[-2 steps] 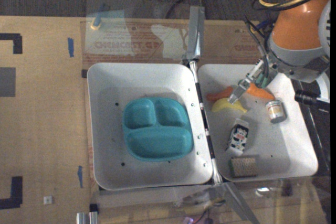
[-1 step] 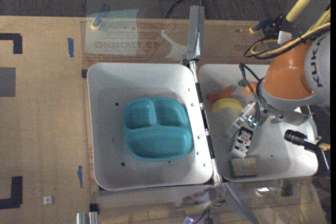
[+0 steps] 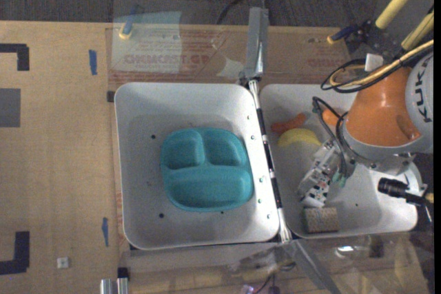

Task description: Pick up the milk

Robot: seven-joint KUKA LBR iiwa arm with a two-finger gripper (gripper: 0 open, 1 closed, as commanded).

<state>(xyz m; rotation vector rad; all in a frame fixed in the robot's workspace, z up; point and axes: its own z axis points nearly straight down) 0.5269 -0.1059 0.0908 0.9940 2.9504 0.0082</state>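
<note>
Readable text: v. little.
We make out part of "KU" in black on the arm's [image 3: 420,96] grey housing; red mirrored print on the clear sheet [image 3: 162,45] isn't legible.

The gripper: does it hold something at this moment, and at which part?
It cannot be told. The gripper is low in the right bin against a white carton-like object, but no grasp is clearly visible.

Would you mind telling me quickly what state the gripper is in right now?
Gripper: low in the right bin, beside the banana; whether it is open, closed or holding anything cannot be told.
</note>
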